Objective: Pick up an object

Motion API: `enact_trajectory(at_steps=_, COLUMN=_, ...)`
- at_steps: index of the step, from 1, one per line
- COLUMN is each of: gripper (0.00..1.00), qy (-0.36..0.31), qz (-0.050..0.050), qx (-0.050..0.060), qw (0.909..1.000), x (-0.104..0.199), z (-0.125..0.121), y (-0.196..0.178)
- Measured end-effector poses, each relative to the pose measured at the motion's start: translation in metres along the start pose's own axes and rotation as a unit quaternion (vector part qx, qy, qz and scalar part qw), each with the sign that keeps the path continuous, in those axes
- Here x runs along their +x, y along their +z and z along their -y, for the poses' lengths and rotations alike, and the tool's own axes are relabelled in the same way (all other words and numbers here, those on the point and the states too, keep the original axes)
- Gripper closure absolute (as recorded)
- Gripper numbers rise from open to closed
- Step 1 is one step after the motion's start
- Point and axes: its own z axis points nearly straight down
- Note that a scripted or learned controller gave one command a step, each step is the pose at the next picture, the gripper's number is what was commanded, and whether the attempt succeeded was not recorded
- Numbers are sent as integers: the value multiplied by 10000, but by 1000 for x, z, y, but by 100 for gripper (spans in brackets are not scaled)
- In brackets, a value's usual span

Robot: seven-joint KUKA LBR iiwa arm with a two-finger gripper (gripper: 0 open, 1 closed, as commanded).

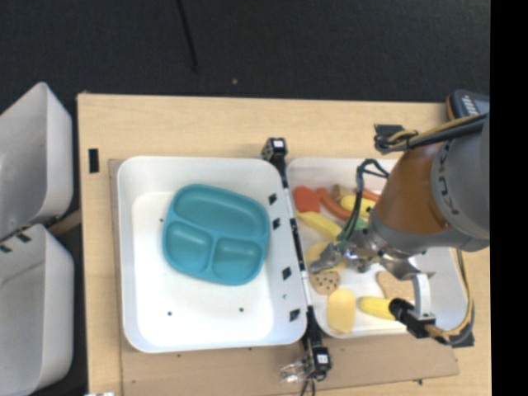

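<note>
arm low over the cluttered right bin, nothing lifted yet

the kuka arm [429, 196] reaches in from the right and bends down over the right bin [450, 304], where the small play-food pieces lie in a heap. its gripper [334, 256] sits low near the bin's left wall, among the pieces, so a grasp here looks like the step in hand. the wrist and cables hide much of the claw, and it cannot be told whether it is parted or closed, or whether anything sits in it.

candidates lie close by: a round cookie [324, 282] just near of the gripper, a pale yellow piece [341, 310] nearer still, a banana-like yellow piece [378, 307] to its right, and an orange piece [312, 198] and a long yellow piece [318, 222] on the far side. crowding probably makes a clean pick hard.

the left bin [140, 320] holds a teal divided plate [216, 234], lying flat and well apart from the arm.
</note>
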Motion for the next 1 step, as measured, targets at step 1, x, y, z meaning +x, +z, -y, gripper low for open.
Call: enact_trajectory(at_steps=1, gripper=100, qy=37, qz=3, qx=-26, qw=10000, x=-2, z=-2, y=-12)
